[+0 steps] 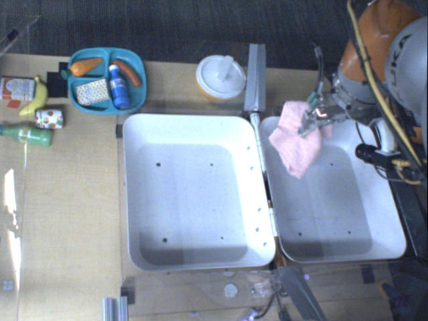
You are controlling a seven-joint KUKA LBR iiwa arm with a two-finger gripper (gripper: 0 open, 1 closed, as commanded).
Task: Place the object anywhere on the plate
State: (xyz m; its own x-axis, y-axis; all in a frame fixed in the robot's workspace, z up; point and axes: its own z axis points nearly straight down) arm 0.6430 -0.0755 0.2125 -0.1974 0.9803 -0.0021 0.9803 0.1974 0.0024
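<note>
A pink cloth [294, 146] hangs over the far left part of the right bin [348, 246], its lower corner pointing down toward the bin floor. My gripper [311, 120] is at the cloth's upper right edge, and its fingers pinch the fabric there. The plate [137, 69] is a blue divided dish on the bench beyond the left bin, at the far left. It holds a carrot, a small blue bottle, a sausage and a patterned piece. The cloth is far to the right of the plate.
The left bin [194, 246] lies between the cloth and the plate. A white lidded tub [221, 77] and a metal bar [254, 79] stand at the back. A banana [37, 95], a small can [49, 118], a green bottle [27, 135] and a box [15, 89] sit on the bench at the left.
</note>
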